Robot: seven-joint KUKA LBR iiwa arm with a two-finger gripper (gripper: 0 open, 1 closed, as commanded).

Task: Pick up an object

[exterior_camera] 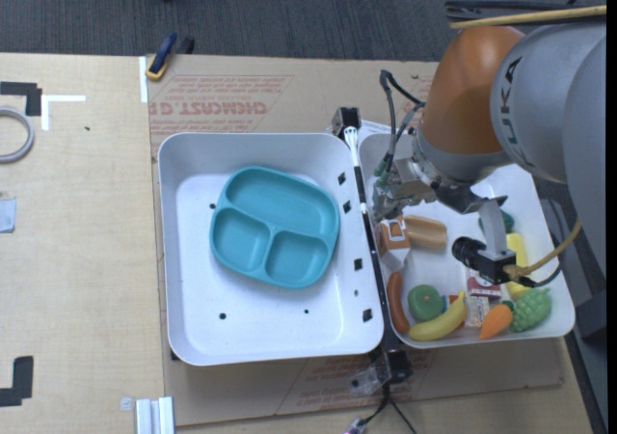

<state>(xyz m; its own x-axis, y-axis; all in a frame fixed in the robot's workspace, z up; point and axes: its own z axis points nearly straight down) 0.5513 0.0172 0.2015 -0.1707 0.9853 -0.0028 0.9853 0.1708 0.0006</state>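
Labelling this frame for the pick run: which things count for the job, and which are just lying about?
For the job:
- gripper, low in the right bin
- bread roll
- banana
- green round toy
- carrot
- hot dog

Lying about:
- teal divided plate in the left bin
- blue-yellow tool on the bench

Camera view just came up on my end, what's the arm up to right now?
The arm is reaching down from the right into the right bin, which holds toy food: a bread roll, a banana, a green round piece, a carrot and a small carton. Its claw sits low at that bin's left side, just above the bread roll. Nothing is visibly lifted. The left bin holds a blue divided tray.
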